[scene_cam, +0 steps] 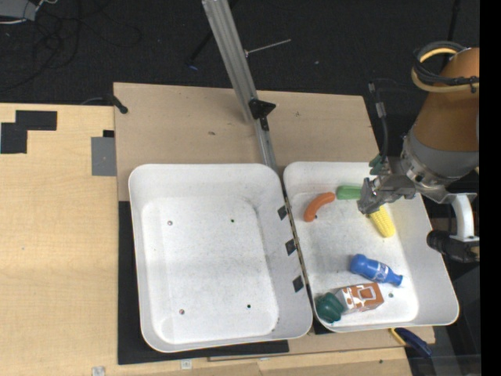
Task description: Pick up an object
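In the right bin (438, 308) lie an orange sausage-shaped piece (318, 205), a small green piece (348, 192), a yellow corn-like piece (382, 222), a blue bottle (375, 269) and a brown-and-white bottle with a green cap (352, 301). My gripper (371, 203) hangs low over the bin's far part, between the green piece and the yellow piece, right above the yellow one's upper end. Its fingertips are dark and merge with the wrist, so their spacing is unclear. Nothing shows as lifted.
The left bin (149, 210) sits beside the right one, with black clips (288, 245) along the shared rim. A slanted aluminium rail (235, 69) rises behind the bins. Black cables (380, 124) run down at the right.
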